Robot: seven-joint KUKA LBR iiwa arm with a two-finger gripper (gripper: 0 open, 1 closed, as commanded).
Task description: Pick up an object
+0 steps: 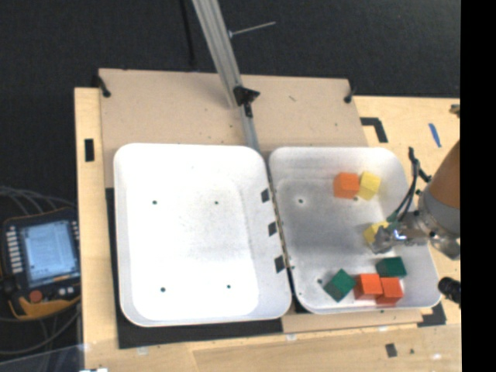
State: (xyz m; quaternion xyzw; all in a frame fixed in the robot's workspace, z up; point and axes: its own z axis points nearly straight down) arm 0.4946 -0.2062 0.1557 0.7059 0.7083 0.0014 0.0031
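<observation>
**Observer:** Where are you in the job?

**Arm:** My gripper (385, 237) is down in the right bin (310, 169), toward its right side, at a small yellow block (374, 231). The block sits right at the tip, touching or nearly so. Whether it lies between the fingers, I cannot tell; the metal there is too small and blurred to read, so I won't call them spread or pressed together.

**Observer:** So nothing picked up yet?

**Arm:** I judge not. The yellow block looks to be resting on the bin floor, not lifted. Closing on it and raising it are left to do.

**Observer:** What else is in there?

**Arm:** An orange cube (346, 184) with a second yellow cube (370, 184) just beside it, in the upper part of the bin. Along the lower edge: a green block (338, 284), two orange blocks (379, 287) touching each other, and a darker green block (391, 267) just above those. All untouched. The left bin (139, 208) has no blocks I would go for.
</observation>
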